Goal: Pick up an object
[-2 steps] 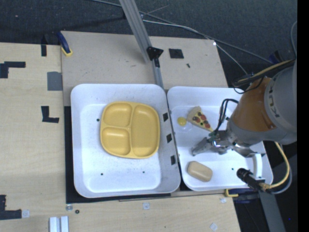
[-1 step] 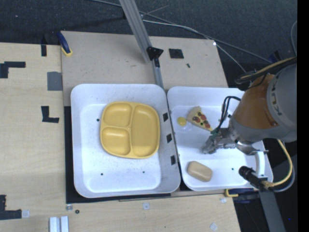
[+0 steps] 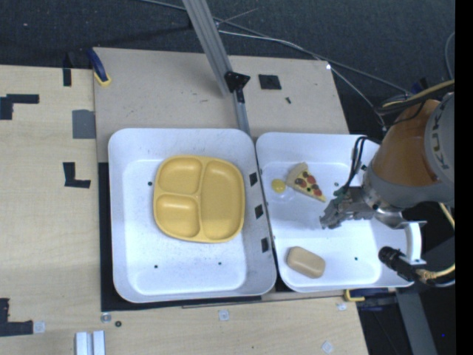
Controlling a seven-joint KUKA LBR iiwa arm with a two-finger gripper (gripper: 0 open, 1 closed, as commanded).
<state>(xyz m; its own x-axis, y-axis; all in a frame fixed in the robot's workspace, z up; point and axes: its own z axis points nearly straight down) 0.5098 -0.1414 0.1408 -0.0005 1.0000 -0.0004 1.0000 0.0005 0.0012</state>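
Seen from above at a slant: two shallow white bins side by side on the counter [image 3: 185, 87], grey arm [image 3: 414, 161] reaching in from the right. In the left bin [image 3: 126, 198], a yellow divided plate [image 3: 199, 198]. In the right bin [image 3: 355, 265], a toy pizza slice [image 3: 306, 181] near the far wall, a small yellow piece [image 3: 278, 186] just beside it, a tan bread-like block [image 3: 305, 262] near the front wall. Poised low over bare bin floor between slice and block, nearer the slice: the tool [image 3: 330, 219], nothing visible between its fingers; open or closed, impossible to tell. Likely handling: slice light, stiff, thin and lying flat, hard to pinch except across its edges; block thicker, probably easier, best taken across its short sides.
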